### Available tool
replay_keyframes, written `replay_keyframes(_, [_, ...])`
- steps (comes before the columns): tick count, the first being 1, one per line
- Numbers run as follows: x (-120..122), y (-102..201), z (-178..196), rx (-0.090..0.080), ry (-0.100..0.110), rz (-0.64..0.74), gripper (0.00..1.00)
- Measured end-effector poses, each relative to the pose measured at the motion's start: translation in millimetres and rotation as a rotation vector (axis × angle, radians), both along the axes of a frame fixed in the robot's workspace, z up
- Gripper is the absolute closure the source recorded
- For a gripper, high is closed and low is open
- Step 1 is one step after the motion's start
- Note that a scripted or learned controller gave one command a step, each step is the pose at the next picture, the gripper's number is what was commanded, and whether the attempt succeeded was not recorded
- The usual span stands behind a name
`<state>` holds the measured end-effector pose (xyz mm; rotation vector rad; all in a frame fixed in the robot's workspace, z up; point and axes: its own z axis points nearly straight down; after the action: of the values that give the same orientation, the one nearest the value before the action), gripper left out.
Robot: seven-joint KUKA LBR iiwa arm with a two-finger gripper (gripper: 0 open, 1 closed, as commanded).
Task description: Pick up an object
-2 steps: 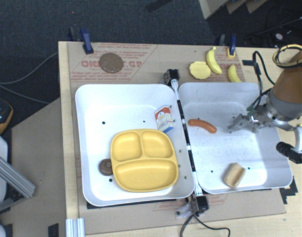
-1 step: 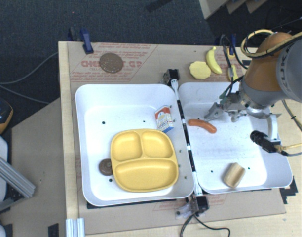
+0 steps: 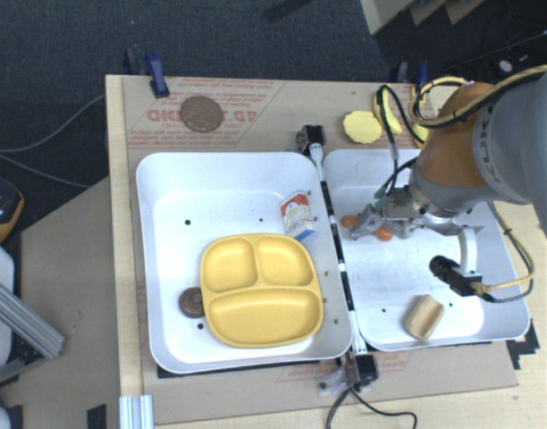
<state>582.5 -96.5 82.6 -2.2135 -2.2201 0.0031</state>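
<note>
Setting: a pale wooden bench (image 3: 211,114) over a dark carpet floor, carrying two shallow white plastic bins side by side, the left bin (image 3: 157,239) and the right bin (image 3: 488,320).

Arm: the grey arm with the orange band (image 3: 452,150) reaches in from 3 o'clock and bends down over the right bin.

Claw: the two-finger gripper (image 3: 374,224) is low at the 9 o'clock side of the right bin, near the wall between the bins. Its metal parts hide the tips, so I cannot tell if it is released or clenched.

Task thing: a small orange-red object (image 3: 382,232), maybe in two pieces, lies on the bin floor directly at the gripper, partly covered by it. I judge this is the target, but a grasp is not visible.

Other candidates: a tan rounded wooden block (image 3: 424,316) lies at 6 o'clock in the right bin, well apart from the gripper.

Left bin: a yellow plastic divided plate (image 3: 260,289), a small white carton with red print (image 3: 297,215) at its 1 o'clock, and a brown round disc (image 3: 192,303) at its 9 o'clock.

Advice: the orange thing is small and flat, so I think the tips must go fully down to the floor and straddle it before closing.

Risk: the dividing wall is near; a sideways push may slide the object against it.

Check: lift slowly and look if the orange colour rises with the tips.
</note>
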Motion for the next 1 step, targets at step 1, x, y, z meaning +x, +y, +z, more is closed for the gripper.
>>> replay_keyframes(1, [39.2, -1.0, 2.2, -0.004, -0.011, -0.001, 0.00])
